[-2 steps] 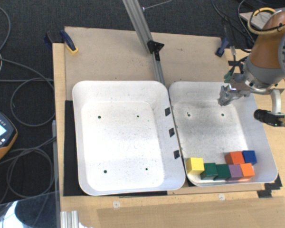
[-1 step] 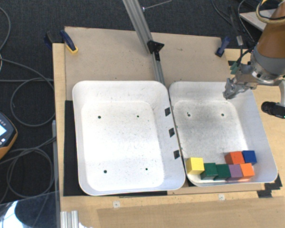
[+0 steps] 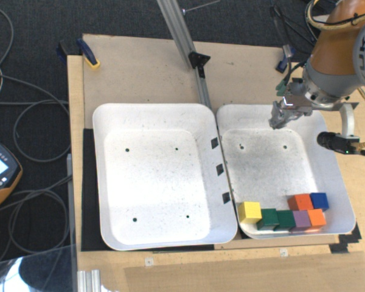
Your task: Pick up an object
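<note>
The left bin (image 3: 152,175) shows bare speckled floor, and the right bin (image 3: 264,157) keeps its blocks along the near wall: yellow block (image 3: 250,211), two green blocks (image 3: 277,218), purple block (image 3: 302,220), red block (image 3: 302,202), orange block (image 3: 316,218) and blue block (image 3: 319,200), packed so tightly that their edges are hard to separate. The gripper (image 3: 282,118) hangs over the right bin's far edge, well apart from the blocks; it is too small and blurred to tell whether it is open or closed, with nothing seen in it. The arm (image 3: 340,41) is cut off at the right.

Robotics lab, plywood bench (image 3: 140,66), loose cables (image 3: 24,111)
</note>
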Motion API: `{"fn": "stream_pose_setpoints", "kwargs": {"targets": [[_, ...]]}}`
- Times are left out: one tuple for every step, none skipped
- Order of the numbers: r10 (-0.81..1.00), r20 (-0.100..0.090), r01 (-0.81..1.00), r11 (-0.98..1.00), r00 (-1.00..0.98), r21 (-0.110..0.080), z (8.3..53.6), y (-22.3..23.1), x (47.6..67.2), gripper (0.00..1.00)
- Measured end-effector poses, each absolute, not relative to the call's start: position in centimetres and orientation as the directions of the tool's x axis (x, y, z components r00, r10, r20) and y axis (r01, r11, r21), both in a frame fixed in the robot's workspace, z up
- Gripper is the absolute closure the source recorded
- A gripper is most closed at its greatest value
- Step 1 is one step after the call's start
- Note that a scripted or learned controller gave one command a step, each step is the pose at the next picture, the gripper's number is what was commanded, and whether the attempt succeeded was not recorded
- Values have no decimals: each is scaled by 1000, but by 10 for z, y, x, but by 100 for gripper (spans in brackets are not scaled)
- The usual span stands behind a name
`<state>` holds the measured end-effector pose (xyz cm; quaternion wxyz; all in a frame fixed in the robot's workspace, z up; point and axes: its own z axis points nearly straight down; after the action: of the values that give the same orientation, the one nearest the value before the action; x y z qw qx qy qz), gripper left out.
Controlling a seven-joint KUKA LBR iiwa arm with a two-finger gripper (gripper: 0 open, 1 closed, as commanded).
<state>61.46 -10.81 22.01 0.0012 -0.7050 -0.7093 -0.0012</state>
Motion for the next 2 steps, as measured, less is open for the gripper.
{"fn": "stream_pose_setpoints", "kwargs": {"targets": [[1000,3,1000,6,-6,-2,217,-58,614,100],[1000,4,1000,6,-6,-1,227,-13,605,100]]}}
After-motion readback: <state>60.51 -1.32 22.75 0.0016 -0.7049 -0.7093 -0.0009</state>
